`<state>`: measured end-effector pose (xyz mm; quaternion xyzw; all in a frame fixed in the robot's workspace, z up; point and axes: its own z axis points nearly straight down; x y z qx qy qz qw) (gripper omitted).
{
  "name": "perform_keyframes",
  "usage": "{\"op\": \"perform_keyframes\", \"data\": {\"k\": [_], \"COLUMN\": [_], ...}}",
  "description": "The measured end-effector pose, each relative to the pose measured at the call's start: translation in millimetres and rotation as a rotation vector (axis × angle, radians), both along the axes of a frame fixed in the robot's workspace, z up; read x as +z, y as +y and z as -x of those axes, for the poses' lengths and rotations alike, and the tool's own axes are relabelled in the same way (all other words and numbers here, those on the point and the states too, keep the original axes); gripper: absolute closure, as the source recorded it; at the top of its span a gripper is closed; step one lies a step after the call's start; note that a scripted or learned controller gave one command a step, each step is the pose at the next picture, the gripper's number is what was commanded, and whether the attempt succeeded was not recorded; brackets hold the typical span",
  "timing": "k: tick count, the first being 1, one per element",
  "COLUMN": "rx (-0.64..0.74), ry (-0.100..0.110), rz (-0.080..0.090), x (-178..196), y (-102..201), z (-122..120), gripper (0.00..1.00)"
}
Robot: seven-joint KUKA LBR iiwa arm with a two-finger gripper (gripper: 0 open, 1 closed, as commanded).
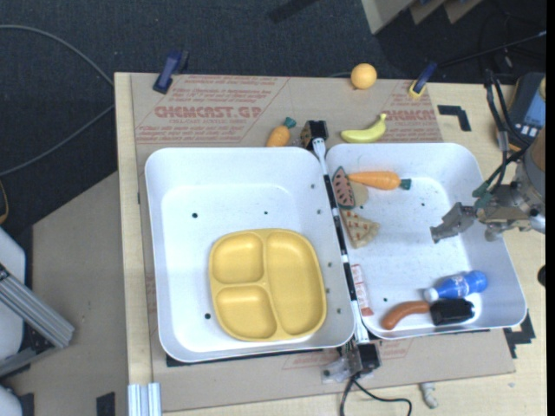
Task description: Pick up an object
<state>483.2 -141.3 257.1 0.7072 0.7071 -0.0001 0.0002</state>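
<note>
Right bin (pixel 486 258): carrot (pixel 375 179) far left, blue bottle (pixel 460 282) and sausage (pixel 403 314) near edge. Tool (pixel 451 224) hovering mid-bin, right side; finger state impossible to tell. Step: approach, nothing gripped. Next: descent onto bottle, likely nearest target.

Right bin (pixel 408 156) objects | carrot (pixel 376 179) lying flat at rear; watermelon slice (pixel 345 189) and pizza slice (pixel 358 226) resting by left wall; sausage (pixel 402 315), blue bottle (pixel 460 283) lying at front
</note>
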Motion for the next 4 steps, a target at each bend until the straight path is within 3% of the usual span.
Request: {"op": "perform_keyframes", "data": {"k": [1,2,3,4], "rx": [-0.001,0.002,0.001,0.001], "ry": [-0.001,-0.002,0.002,-0.001], "rz": [0.001,0.0,-0.001,0.0], "x": [-52,-46,-134,-133], "y": [-71,-20,-82,-82], "z": [-47,-107,-129,-129], "gripper": [0.0,0.0,0.0,0.0]}}
